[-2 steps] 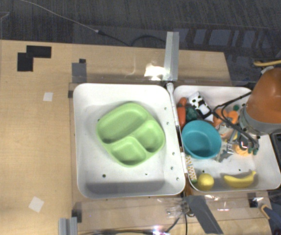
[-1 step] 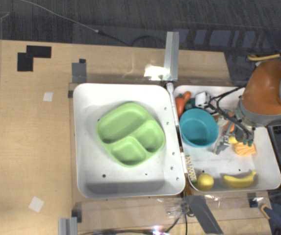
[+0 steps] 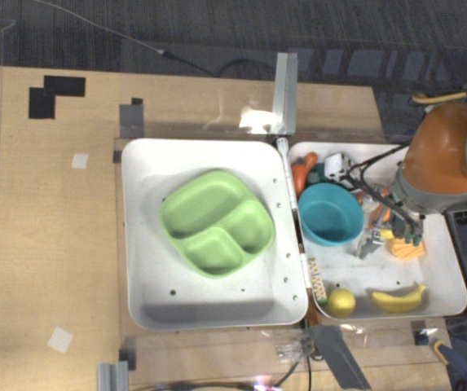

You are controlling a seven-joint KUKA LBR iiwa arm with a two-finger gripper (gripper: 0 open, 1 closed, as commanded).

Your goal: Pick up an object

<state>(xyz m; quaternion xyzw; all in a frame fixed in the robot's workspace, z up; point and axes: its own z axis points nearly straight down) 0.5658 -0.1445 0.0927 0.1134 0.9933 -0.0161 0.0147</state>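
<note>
My gripper (image 3: 370,245) reaches down into the right bin (image 3: 453,292), just right of the blue bowl (image 3: 329,213) and beside an orange-yellow piece (image 3: 409,248). A banana (image 3: 397,299) and a yellow lemon (image 3: 341,301) lie along the bin's near edge. At the far end sit an orange carrot (image 3: 301,174), a small green item (image 3: 312,166) and a white object (image 3: 335,166). The grey wrist with its orange band (image 3: 443,158) hangs over the bin's right side and hides part of it.
The left bin (image 3: 147,218) holds a green divided plate (image 3: 215,222). A metal post (image 3: 285,96) stands behind the wall between the two bins. Cables (image 3: 372,169) run from the wrist across the far part of the right bin.
</note>
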